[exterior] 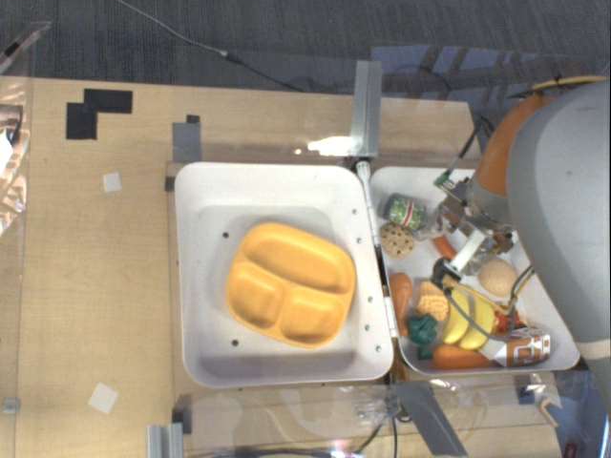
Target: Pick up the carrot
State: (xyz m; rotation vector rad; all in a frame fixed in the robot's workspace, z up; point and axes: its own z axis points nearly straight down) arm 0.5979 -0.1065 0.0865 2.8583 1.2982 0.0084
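Observation:
The carrot (461, 357), orange and long, lies along the front wall of the right bin (563, 337), next to a dark green leafy piece (421, 329). My gripper (465, 222) hangs over the back half of the same bin, well behind the carrot and apart from it. The grey arm and its orange band cover the bin's right side. A small orange-red piece (444, 246) lies just under the gripper; nothing shows between its fingers.
The right bin is crowded: a labelled can (405, 212), a cookie (397, 240), a sausage (400, 292), a waffle-like piece (433, 305), a banana (466, 319), a bread roll (496, 277), a drink can (523, 347). A yellow divided plate (291, 282) lies in the left bin (191, 256).

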